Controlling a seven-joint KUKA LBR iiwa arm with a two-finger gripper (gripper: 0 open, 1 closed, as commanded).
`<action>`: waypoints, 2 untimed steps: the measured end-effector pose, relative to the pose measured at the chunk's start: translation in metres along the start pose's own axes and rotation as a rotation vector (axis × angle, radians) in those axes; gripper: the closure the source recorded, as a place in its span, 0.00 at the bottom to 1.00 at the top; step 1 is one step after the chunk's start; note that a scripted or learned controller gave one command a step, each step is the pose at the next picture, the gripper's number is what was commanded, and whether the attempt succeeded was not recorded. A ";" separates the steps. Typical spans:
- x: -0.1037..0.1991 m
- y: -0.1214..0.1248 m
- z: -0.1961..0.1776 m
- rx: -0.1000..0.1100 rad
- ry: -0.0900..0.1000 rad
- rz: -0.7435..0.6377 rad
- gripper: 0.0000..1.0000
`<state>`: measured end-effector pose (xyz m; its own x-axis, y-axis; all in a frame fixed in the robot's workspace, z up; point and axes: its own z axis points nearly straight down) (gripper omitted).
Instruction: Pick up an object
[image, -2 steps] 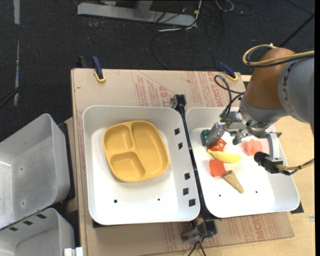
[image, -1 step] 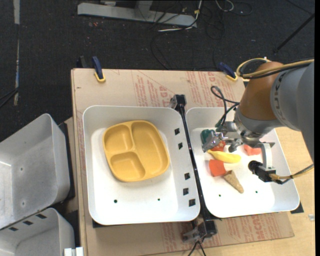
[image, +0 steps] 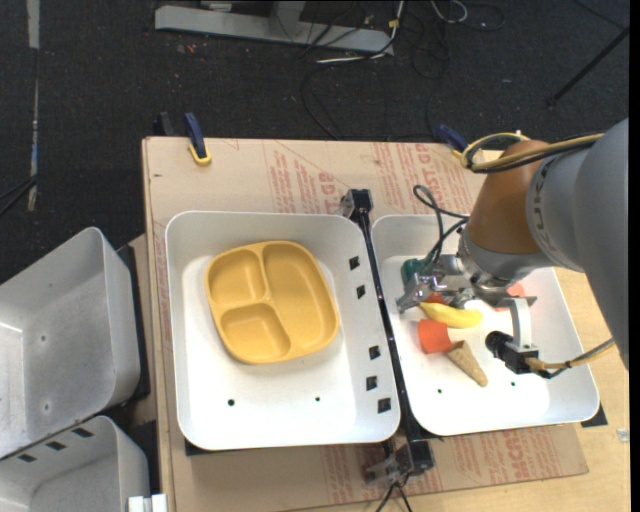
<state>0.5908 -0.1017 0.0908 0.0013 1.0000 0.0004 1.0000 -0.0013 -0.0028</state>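
Under gripper (image: 440, 290), grip state unclear, right bin (image: 560, 400): banana (image: 452, 315), orange block (image: 435, 337), cone (image: 468, 362). Leftward, yellow tray (image: 270, 300).

A yellow banana (image: 452, 315), an orange-red block (image: 435, 337) and a tan cone (image: 469, 361) lie close together in the right white bin (image: 520, 405), near its left side.
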 end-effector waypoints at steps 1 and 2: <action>0.000 0.000 -0.011 -0.002 0.000 0.001 1.00; 0.005 0.002 -0.072 -0.006 -0.001 -0.004 1.00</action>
<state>0.5926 -0.0966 0.1628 -0.0024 1.0000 -0.0007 1.0000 0.0024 0.0031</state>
